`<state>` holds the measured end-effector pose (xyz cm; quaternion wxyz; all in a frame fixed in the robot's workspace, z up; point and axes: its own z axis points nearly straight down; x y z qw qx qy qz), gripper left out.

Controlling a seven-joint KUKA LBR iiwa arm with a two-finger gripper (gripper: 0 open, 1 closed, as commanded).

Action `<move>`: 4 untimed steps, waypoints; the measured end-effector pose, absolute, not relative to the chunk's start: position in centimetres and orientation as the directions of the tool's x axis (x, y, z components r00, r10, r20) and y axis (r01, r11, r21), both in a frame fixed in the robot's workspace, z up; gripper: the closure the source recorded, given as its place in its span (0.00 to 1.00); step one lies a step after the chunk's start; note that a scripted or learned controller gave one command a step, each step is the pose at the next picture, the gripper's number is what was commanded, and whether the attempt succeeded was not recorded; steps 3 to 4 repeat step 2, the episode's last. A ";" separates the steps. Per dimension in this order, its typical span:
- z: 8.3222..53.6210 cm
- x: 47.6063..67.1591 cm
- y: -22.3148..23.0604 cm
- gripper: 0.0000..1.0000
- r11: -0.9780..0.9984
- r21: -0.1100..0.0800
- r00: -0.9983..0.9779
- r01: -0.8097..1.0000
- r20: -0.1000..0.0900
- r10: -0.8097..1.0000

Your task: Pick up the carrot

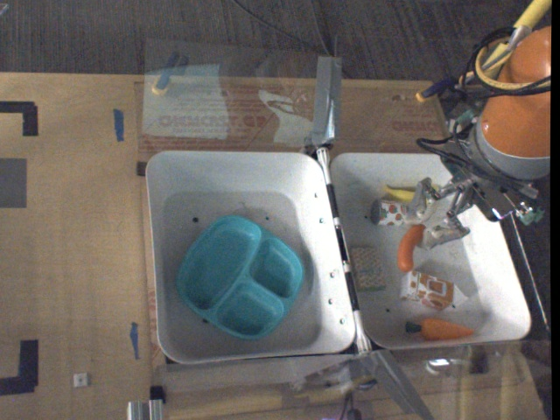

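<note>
The carrot [444, 328], orange with a small green stem end, lies flat near the front edge of the right bin [503, 261]. My gripper [436, 216] hangs over the middle of that bin, well behind the carrot and apart from it. Its fingers [426, 198] are spread open with nothing between them. A second orange-red oblong piece [408, 247] lies just to the front left of the fingertips.
The right bin also holds a yellow piece [398, 193], a small white and orange pack [390, 213], a white and orange carton [429, 290] and a patterned packet [367, 268]. A teal divided plate [241, 276] sits in the left bin [175, 191].
</note>
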<state>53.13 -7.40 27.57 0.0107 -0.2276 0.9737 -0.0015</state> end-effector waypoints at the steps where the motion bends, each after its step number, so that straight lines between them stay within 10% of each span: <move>1: 22.7 51.7 -5.6 1.00 0.844 -0.001 -0.844 -0.537 -0.004 -0.537; 2: 24.2 49.8 3.8 1.00 0.794 0.000 -0.794 -0.607 -0.004 -0.607; 4: 24.2 49.8 3.8 1.00 0.794 0.000 -0.794 -0.607 -0.004 -0.607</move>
